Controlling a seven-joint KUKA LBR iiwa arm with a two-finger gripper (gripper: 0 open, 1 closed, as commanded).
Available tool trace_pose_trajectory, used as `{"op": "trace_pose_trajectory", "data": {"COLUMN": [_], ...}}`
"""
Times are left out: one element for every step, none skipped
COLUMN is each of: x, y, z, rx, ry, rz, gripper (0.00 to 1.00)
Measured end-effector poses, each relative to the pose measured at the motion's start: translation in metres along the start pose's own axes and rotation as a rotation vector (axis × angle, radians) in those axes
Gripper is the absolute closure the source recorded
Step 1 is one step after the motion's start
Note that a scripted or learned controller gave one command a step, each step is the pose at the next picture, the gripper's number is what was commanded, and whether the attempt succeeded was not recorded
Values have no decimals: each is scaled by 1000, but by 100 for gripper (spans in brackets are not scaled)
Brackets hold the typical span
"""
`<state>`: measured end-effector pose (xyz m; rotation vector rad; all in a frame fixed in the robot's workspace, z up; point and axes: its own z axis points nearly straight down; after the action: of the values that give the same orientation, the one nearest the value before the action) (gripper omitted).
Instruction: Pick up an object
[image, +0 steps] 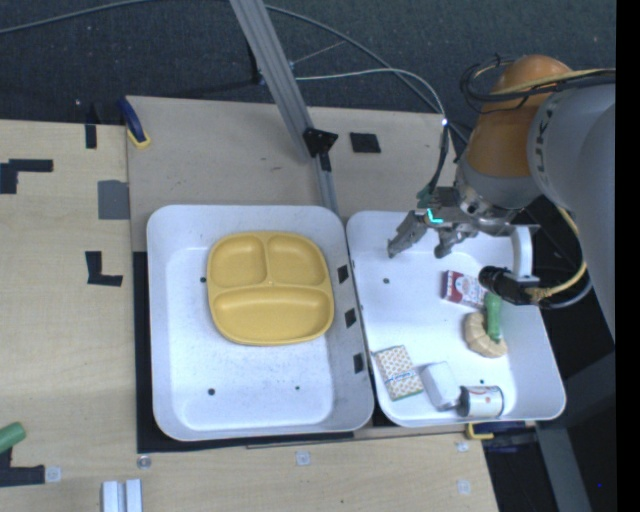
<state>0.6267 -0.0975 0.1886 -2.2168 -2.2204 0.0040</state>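
My gripper (428, 240) hangs over the far end of the right bin (405, 300), its two fingers spread open with nothing between them. Below it in that bin lie a small red and white carton (461, 289), a beige lump with a green piece on it (488, 330), a checkered packet (396, 371), a grey block (436, 383) and a white and red cylinder (482, 401). The carton lies closest to the gripper, a little to its right and nearer the camera.
A yellow divided plate (270, 287) lies in the left bin (180, 370). A grey pole (285, 85) slants across the far bench. Cables run behind the arm. A green object (10, 436) lies at the bench's left edge.
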Motion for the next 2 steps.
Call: {"op": "trace_pose_trajectory", "data": {"x": [0, -5], "y": [1, -3], "z": [-1, 44], "rx": [-3, 1], "ry": [0, -2], "rz": [0, 1], "gripper": [0, 0]}}
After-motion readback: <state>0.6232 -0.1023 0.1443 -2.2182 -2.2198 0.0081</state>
